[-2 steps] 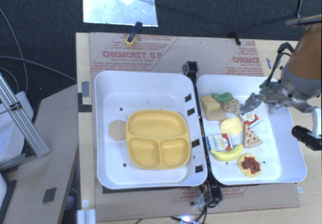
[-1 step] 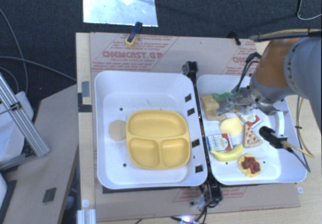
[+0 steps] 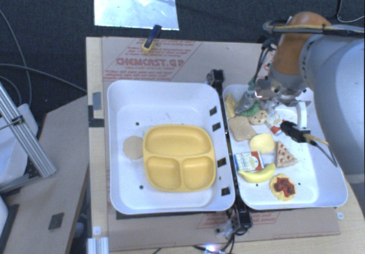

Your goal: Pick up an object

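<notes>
The arm comes in from the right and its gripper (image 3: 258, 100) is down in the far left corner of the right bin (image 3: 328, 193), close to the divider between the bins; whether it is open, or has anything, cannot be told at this angle. Toy food crowds that bin's left half: a slice of bread (image 3: 241, 128), a cookie (image 3: 258, 116) just below the gripper, a yellow round fruit (image 3: 262, 143), a pizza slice (image 3: 284, 156), a small carton (image 3: 248, 161) touching a banana (image 3: 257, 175), and a round red-topped piece (image 3: 283, 186). Bare floor lies along the right bin's near and right edges. The left bin (image 3: 117, 133) holds a yellow divided tray (image 3: 179, 157) at its middle with a tan disc (image 3: 133, 147) touching the tray's left side, leaving open floor along the far wall.
</notes>
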